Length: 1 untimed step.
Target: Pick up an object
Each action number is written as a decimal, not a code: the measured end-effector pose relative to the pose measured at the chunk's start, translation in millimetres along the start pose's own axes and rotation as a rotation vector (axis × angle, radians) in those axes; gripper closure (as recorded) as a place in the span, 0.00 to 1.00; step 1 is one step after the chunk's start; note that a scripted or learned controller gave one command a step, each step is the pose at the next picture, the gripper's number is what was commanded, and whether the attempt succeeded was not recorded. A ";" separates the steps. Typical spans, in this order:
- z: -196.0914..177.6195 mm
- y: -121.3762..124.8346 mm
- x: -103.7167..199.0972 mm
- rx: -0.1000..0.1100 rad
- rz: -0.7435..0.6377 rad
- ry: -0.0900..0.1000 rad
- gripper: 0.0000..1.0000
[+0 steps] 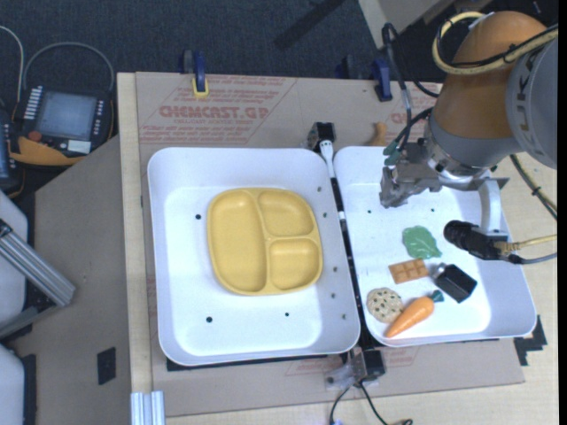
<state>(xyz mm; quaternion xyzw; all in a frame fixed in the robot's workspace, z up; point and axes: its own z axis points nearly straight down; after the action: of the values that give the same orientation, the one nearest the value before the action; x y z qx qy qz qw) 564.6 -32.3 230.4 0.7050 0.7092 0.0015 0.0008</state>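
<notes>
The gripper (396,189) hung at upper right over the right bin (505,312), above the green leaf (421,241); its opening I cannot tell.

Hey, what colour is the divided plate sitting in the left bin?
Pale yellow: the divided plate is one plain colour with no pattern, seen clearly in the camera view.

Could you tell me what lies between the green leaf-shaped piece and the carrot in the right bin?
In the camera view, a small tan cracker lies between the green leaf and the carrot.
</notes>
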 end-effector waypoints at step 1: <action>6.0 6.1 44.0 0.001 0.001 0.000 1.00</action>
<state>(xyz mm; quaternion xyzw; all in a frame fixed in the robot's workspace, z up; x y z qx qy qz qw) 570.5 11.7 224.4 0.7053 0.7089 0.0010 0.0004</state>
